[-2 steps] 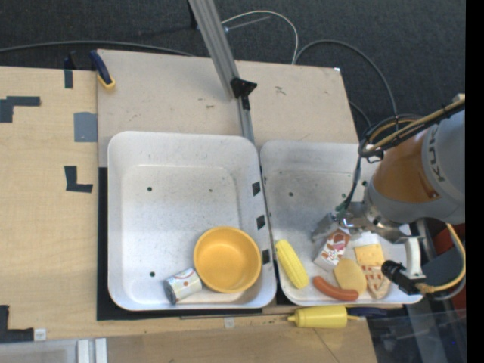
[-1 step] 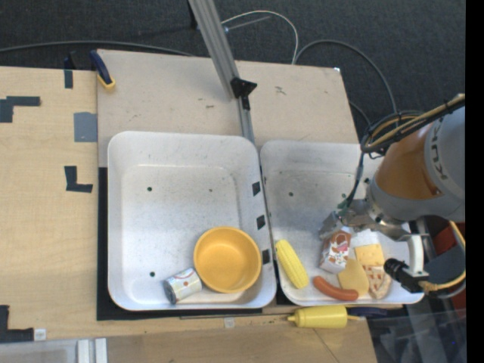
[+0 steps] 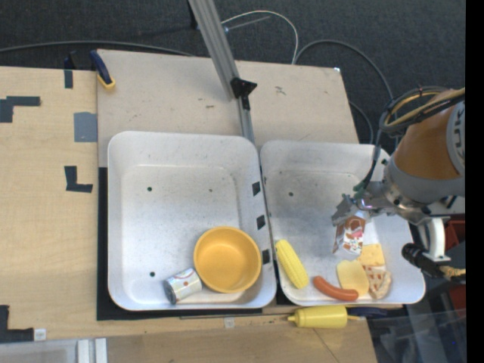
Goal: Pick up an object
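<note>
A yellow bottle (image 3: 321, 317) is lying at the near edge of the desk (image 3: 174, 89), just outside the right bin (image 3: 302, 165) at about six o'clock of it, apparently out of play for the pick. Inside that bin, the loose items are crowding the near corner: one corn cob (image 3: 291, 263) at seven o'clock, one sausage (image 3: 334, 288) at six, and one cheese slice (image 3: 351, 275) and one pizza wedge (image 3: 373, 269) side by side at five. One small red-and-white packet (image 3: 352, 233) is sitting upright at about four o'clock, directly under the gripper (image 3: 357, 206), which is reaching in from three o'clock. The arm is hanging over it at the angle one would choose for a top grasp, so the packet is probably the target. Whether the jaws are released or clenched I cannot tell, since the wrist is hiding them.

The left bin (image 3: 151, 157) is holding two things: one yellow bowl (image 3: 227, 259) at five o'clock, mouth up, and one small can (image 3: 182, 285) lying on its side beside it at six o'clock. One clamp (image 3: 101, 68) is sitting at the desk's far corner, near eleven o'clock.
</note>
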Controlling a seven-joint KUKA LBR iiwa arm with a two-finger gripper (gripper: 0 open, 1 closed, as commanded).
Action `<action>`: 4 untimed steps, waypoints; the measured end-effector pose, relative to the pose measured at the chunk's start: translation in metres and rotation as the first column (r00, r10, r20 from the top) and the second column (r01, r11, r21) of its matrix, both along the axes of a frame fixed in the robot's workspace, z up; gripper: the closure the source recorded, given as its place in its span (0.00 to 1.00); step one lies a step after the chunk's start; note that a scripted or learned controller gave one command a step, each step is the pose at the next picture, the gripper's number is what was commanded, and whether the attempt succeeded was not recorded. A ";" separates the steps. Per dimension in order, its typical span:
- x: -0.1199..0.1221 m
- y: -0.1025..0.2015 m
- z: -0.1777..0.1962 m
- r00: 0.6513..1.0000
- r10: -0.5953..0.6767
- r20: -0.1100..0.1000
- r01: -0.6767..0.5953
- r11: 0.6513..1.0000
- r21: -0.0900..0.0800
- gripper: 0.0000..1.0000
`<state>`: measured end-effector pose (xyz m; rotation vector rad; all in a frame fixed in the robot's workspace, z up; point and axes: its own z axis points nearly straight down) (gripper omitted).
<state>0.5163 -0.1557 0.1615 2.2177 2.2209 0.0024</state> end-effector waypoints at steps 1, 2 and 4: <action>0.002 -0.009 0.048 1.000 -0.001 -0.001 0.001 1.000 0.000 1.00; 0.003 -0.001 0.107 1.000 0.001 0.000 -0.001 1.000 0.000 1.00; 0.035 0.117 0.100 1.000 0.006 -0.005 -0.006 1.000 0.003 1.00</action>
